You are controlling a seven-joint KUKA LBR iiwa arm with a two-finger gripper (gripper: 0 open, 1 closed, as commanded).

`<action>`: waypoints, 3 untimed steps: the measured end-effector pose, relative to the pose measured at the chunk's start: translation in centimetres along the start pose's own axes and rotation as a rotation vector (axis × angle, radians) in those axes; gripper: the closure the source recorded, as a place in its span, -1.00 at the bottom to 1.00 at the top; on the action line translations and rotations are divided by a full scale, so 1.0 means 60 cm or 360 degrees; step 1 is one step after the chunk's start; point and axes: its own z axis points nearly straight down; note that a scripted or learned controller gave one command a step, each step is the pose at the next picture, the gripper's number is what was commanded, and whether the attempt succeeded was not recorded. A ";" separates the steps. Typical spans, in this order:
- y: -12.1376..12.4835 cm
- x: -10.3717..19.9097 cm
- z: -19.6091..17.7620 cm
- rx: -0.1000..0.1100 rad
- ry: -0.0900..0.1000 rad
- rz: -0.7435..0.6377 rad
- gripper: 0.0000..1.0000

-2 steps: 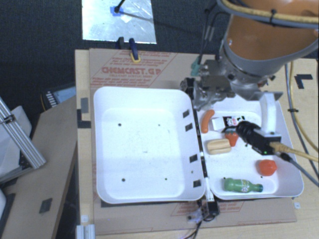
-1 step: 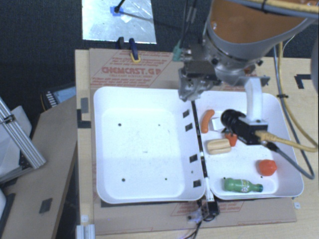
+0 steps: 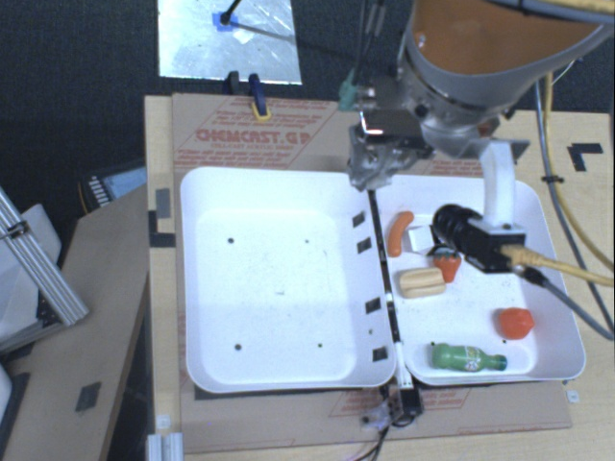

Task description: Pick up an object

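five objects (image 3: 468,356) beside pincer (image 3: 370,174)

Your arm (image 3: 490,36) is a broad grey barrel with an orange band across its top. Yellow-beige cables loop over the band and trail down the right side. A green connector sits at the wrist's left. Below it hangs the dark metal gripper (image 3: 368,166). A white bracket carries a black cylindrical unit with a yellow-tipped cable.

A cardboard sheet (image 3: 252,134) underlies both bins; a shiny foil square (image 3: 229,25) lies beyond it.
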 end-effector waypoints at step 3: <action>-0.003 0.110 0.128 0.0024 -0.0011 0.0013 1.00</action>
